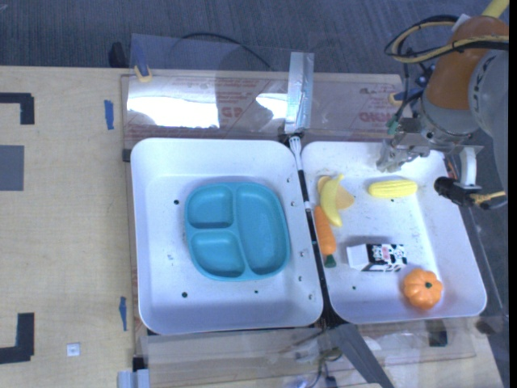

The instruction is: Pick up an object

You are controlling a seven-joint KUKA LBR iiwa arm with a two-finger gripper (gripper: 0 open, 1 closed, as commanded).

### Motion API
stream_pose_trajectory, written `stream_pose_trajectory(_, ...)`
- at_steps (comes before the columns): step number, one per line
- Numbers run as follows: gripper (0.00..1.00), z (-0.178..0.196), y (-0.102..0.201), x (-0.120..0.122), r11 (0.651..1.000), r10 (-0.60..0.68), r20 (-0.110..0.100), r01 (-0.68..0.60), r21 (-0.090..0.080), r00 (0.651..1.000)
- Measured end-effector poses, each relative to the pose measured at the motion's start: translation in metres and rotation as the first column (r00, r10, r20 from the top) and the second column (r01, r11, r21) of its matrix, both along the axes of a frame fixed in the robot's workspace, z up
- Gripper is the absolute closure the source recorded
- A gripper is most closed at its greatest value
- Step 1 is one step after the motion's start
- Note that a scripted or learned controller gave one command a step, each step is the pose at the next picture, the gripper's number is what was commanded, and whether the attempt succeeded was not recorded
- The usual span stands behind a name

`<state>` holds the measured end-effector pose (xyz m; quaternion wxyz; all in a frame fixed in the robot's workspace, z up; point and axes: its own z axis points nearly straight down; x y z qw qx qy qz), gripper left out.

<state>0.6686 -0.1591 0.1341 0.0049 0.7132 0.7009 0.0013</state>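
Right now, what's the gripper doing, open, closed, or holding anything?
Gripper: cannot be told; it hangs over the right bin's far edge, above the corn cob, nothing seen in it.

A single camera is fixed above the bench [56, 217] and looks down on it at a slant, far enough back to take in both white bins whole. The left bin [153, 297] sits near the middle of the frame, and the right bin [464, 289] lies toward the right side. The far edge of the bench runs across the upper part of the frame, with grey floor [242, 6] beyond it (the top strip). The arm [464, 87] enters from the upper right.
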Motion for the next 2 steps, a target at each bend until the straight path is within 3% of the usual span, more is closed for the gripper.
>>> stream_pose_trajectory(1, 0.0, -0.001, 0.0, 0.0, 1.0, 0.001, -0.001, -0.001, 0.001, 1.0)
stream_pose_trajectory(2, 0.0, -0.047, -0.037, -0.035, 1.0, -0.003, -0.006, 0.003, 0.005, 1.0)
